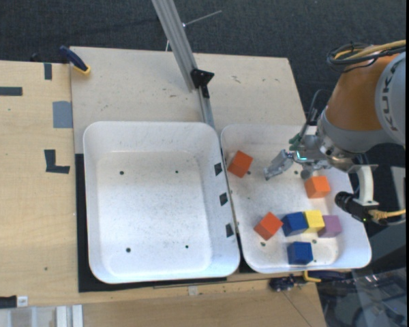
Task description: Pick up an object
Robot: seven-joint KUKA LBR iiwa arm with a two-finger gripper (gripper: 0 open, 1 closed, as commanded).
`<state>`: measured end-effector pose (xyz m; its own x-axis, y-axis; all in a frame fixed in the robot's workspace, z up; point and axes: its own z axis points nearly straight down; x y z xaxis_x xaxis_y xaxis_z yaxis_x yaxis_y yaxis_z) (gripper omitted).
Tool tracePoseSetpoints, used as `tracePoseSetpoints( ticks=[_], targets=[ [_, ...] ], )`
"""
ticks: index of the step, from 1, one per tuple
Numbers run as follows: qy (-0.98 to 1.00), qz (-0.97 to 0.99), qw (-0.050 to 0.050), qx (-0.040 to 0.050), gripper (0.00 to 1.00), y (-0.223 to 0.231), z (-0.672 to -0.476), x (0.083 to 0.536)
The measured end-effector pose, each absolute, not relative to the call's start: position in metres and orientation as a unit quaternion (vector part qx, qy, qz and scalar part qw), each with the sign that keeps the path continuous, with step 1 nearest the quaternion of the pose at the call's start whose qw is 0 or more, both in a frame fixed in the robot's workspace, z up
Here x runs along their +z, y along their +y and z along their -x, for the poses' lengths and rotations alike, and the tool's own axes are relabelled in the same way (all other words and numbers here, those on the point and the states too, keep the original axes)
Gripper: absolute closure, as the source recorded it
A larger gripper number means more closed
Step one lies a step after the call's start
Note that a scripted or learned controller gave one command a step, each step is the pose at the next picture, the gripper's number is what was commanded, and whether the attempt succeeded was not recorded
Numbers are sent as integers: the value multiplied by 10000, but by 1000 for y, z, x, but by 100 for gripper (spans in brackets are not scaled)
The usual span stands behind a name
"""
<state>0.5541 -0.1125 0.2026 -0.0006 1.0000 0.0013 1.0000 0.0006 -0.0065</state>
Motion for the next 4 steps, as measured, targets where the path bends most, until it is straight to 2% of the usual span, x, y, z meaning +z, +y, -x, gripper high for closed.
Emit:
tracePoseSetpoints(
  ticks=[1, 2, 3, 4],
  targets=[
    [-7078, 7064, 7, 4, 0, -113, -555, 205],
    [-7075, 7067, 23, 22, 0, -106, -552, 160],
    [-7074, 7068, 33, 30, 0, -108, -549, 95],
    [-7075, 7067, 14, 15, 0, -108, -548, 91]
  ],
)
